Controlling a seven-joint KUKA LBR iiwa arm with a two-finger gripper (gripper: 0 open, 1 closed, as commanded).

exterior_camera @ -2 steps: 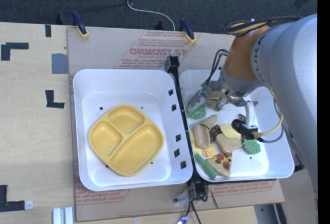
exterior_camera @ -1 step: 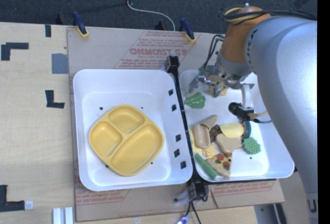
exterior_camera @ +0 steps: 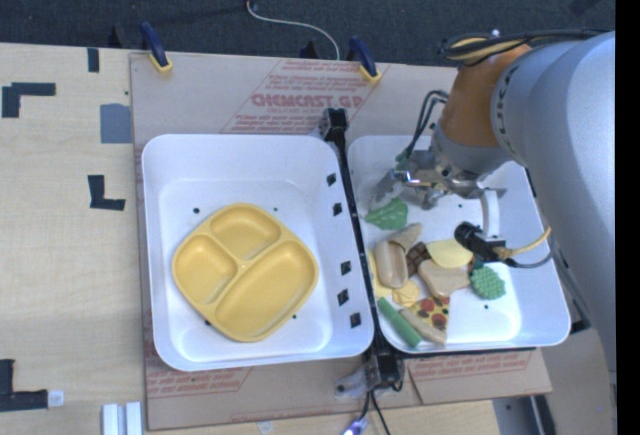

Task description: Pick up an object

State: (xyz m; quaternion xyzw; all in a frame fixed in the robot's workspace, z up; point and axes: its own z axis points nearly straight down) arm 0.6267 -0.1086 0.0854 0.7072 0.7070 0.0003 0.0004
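My gripper hangs over the upper left part of the right bin, under the grey wrist with the orange band. Just below it lies a green leaf-shaped toy; I cannot tell whether the two touch. Further down the bin sits a heap of toy food: a brown bread-like piece, a yellow piece, a tan piece, a knobbly green piece, a pizza slice and a green stick.
The left bin holds a yellow divided plate. A black divider runs between the bins. A black part with a yellow cable hangs off the arm above the food heap. The arm's grey body covers the right bin's far right side.
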